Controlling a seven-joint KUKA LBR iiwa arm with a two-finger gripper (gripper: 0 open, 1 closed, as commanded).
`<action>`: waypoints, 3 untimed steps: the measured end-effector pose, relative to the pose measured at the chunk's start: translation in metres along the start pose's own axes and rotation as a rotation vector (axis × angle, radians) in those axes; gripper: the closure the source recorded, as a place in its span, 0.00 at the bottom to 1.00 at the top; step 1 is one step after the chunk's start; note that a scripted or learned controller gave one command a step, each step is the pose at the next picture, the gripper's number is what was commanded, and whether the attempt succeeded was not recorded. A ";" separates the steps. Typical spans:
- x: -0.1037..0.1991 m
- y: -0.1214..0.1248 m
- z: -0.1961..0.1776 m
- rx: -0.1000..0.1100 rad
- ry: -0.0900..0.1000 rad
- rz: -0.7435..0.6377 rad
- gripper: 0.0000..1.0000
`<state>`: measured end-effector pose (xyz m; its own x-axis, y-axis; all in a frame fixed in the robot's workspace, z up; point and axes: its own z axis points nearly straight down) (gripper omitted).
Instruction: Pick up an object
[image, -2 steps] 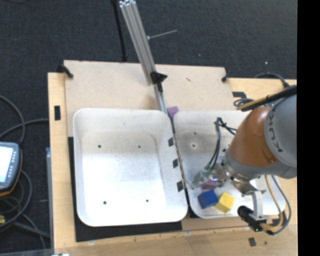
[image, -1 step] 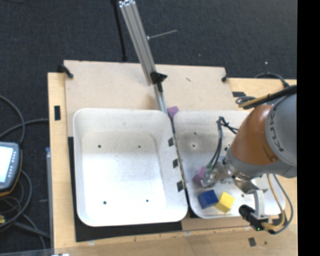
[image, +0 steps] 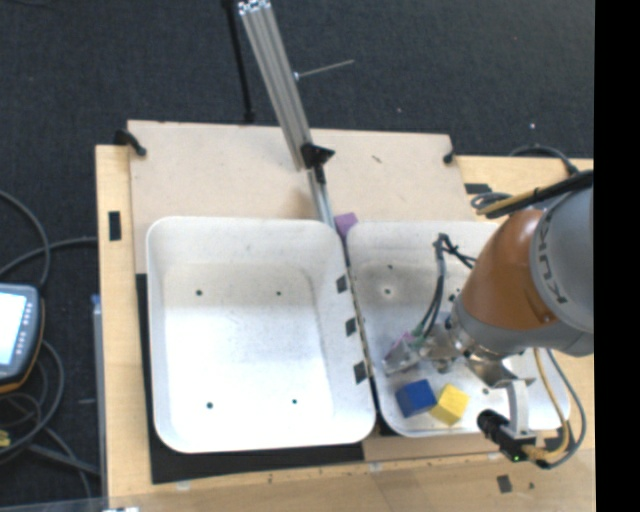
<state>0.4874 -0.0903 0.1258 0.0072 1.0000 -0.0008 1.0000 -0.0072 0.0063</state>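
1. Low over the right bin, the arm hangs with its gripper above the blocks, seemingly placed for a pick.
2. Whether the gripper is closed, I cannot tell.
3. Blue block and yellow block lie touching in that bin's near corner.

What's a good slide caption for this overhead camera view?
KUKA arm reaching into the right bin, with a blue cube and a yellow cube lying side by side near its front edge.

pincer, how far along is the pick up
Done: the arm has reached into the right bin. In hand: the pincer sits low beside the blue cube and yellow cube. Left: both cubes lie on the bin floor, ungrasped and unlifted.
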 end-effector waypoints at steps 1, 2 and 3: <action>0.004 0.054 0.028 0.002 -0.001 -0.010 0.00; 0.004 0.028 0.028 0.001 -0.002 -0.007 0.00; 0.003 0.029 0.017 -0.003 -0.002 -0.006 1.00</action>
<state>0.5167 -0.0873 0.1091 0.0010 1.0000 -0.0027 1.0000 -0.0010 0.0092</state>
